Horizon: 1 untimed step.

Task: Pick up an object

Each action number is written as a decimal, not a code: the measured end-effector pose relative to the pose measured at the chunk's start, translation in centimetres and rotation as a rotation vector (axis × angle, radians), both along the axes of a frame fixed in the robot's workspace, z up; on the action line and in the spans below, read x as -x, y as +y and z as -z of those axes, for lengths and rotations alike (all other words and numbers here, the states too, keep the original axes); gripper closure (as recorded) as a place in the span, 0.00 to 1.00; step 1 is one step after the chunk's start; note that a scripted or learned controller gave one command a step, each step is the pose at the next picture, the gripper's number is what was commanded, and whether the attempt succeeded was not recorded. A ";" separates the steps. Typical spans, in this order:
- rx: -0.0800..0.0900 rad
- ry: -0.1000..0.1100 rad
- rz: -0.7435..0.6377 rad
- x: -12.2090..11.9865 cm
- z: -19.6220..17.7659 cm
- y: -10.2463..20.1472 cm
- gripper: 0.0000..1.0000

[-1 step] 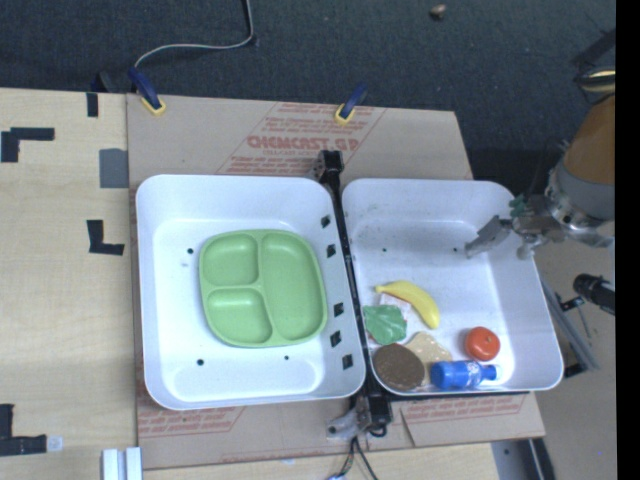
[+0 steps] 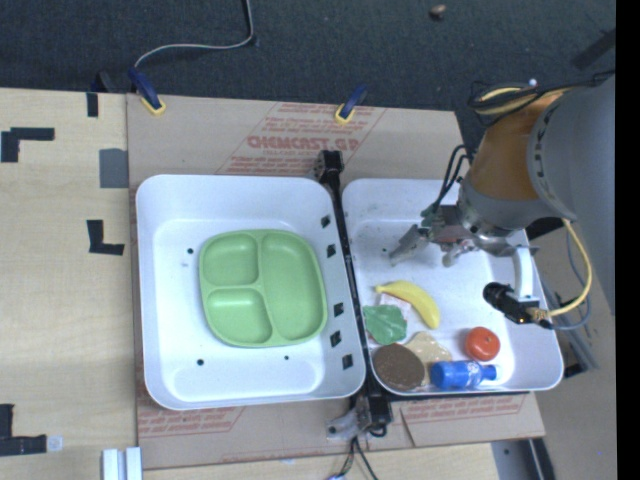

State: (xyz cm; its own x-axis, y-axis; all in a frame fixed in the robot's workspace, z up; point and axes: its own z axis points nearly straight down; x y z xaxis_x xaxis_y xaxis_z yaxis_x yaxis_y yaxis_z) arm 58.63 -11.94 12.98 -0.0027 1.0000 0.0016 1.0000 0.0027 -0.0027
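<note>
The table [image 2: 60, 298] is covered by a printed cardboard sheet [image 2: 290, 143], held at its far edge by two clips [image 2: 150, 98], on which two white bins [image 2: 165, 208] are set side by side, touching.

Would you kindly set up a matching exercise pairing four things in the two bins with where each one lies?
Things:
1. green divided plate
2. banana
3. blue bottle
4. orange ball

Places:
A. front edge of the right bin, lying on its side
B. middle of the left bin
C. right side of the right bin, near its front corner
D. centre of the right bin, just above the green leaf

Pairs: 1-B, 2-D, 3-A, 4-C
</note>
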 end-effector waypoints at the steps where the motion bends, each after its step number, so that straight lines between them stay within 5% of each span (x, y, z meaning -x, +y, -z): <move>1: 0.005 -0.015 0.004 2.9 4.1 1.9 0.00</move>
State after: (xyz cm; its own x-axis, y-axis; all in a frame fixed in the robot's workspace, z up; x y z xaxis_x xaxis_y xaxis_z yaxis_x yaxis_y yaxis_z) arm 55.74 -9.99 8.87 0.0011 1.0000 -0.0029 0.9999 -0.0011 0.0119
